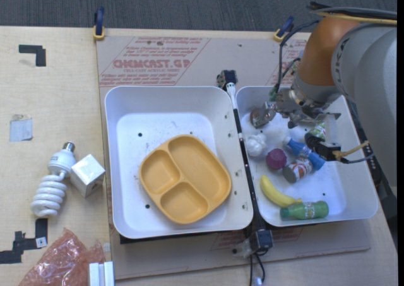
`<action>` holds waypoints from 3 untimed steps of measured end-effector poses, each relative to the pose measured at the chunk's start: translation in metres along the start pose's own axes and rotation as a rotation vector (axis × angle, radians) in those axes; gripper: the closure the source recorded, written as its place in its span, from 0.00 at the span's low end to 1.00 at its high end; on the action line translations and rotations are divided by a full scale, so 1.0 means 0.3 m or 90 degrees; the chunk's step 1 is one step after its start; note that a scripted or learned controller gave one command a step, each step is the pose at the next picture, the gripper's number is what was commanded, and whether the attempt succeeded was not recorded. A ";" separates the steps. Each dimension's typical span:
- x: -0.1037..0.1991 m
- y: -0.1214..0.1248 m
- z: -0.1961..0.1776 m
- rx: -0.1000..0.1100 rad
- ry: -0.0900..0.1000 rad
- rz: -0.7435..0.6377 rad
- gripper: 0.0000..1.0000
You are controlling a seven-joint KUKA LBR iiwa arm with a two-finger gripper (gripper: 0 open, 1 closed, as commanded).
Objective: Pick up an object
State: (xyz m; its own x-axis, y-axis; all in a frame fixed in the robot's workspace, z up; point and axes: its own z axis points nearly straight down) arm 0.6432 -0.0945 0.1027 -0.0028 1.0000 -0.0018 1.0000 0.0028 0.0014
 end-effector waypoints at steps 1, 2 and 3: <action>-0.003 0.001 -0.033 -0.001 -0.001 0.000 1.00; -0.003 0.001 -0.033 0.000 -0.001 0.000 0.00; -0.005 0.002 -0.066 -0.001 -0.001 0.000 1.00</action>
State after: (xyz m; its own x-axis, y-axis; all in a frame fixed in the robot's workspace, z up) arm 0.6438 -0.0961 0.1226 -0.0035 1.0000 -0.0036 1.0000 0.0035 0.0032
